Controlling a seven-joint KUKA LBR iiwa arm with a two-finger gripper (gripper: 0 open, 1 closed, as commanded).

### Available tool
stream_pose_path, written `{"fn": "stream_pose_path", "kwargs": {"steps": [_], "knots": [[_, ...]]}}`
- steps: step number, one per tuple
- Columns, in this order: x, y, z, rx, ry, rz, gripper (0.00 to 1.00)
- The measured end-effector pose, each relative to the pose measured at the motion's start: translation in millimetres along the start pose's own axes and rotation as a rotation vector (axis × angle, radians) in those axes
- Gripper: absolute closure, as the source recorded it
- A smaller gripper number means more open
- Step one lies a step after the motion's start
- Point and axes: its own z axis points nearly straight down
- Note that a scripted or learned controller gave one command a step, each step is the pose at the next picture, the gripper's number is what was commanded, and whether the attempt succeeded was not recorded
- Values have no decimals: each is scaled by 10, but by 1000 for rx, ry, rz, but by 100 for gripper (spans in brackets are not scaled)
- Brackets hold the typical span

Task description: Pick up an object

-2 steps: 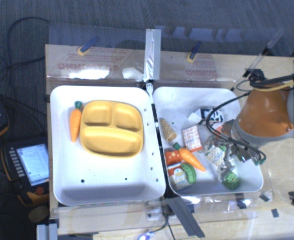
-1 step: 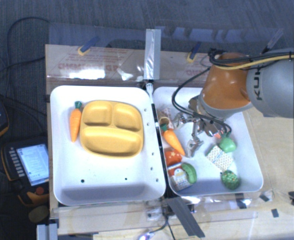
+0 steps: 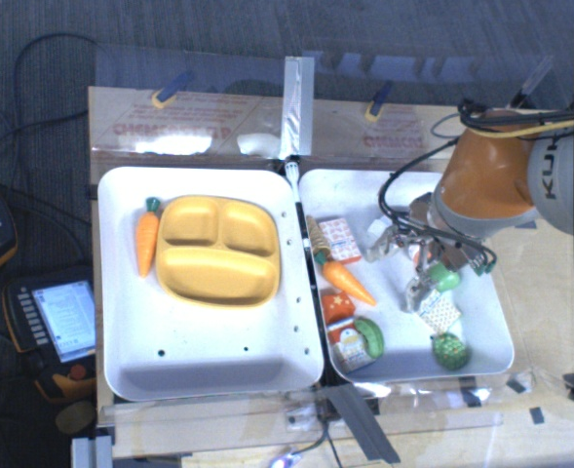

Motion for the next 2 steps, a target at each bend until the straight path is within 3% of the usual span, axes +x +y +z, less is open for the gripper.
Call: {"fn": "stream_pose_path", "kwargs": {"steps": [1,2], "knots": [[77,701,-8,-2,0,14,0],[635,552,-16,0,-2,76,0]]}}
